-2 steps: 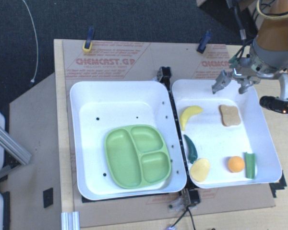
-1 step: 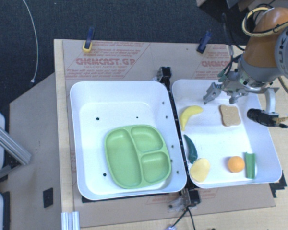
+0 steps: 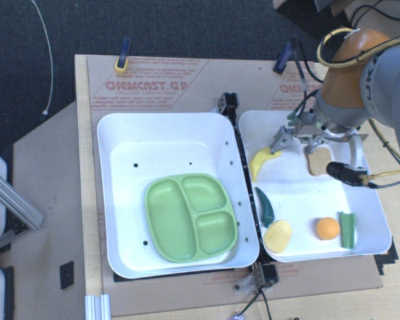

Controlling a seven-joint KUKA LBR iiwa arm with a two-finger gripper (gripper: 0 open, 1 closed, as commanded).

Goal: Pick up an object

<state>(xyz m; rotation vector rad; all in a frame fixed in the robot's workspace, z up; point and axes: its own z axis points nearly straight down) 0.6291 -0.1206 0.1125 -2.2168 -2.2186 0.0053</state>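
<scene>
A desk [image 3: 93, 179] topped with a brown board printed in red lettering is seen from above, with dark carpet behind it. A blue clamp [image 3: 284, 56] and a yellow-and-blue clamp [image 3: 123, 56] are fixed at the far edge. Two white bins are set side by side on the board, their inner walls touching.

The left bin [image 3: 120, 145] is occupied by a green tray [image 3: 190, 215] with three compartments, placed toward its near right corner.

In the right bin [image 3: 367, 212] several things are scattered. A yellow banana [image 3: 261, 161] is laid near the far left corner, just beside the dividing wall. A dark green piece [image 3: 265, 206] is found along the left wall, and a pale yellow lemon [image 3: 277, 236] is placed at the near left corner, just past it. An orange ball [image 3: 328, 228] is seen near the near right corner, with a green block [image 3: 347, 230] just beside it on the right. A tan piece [image 3: 317, 161] is partly hidden under the arm near the far edge.

The claw [image 3: 300, 139] is lowered into the far part of the right bin, just beside the banana's upper end. Whether it is spread or pressed together cannot be told, and nothing is seen gripped in it.
</scene>
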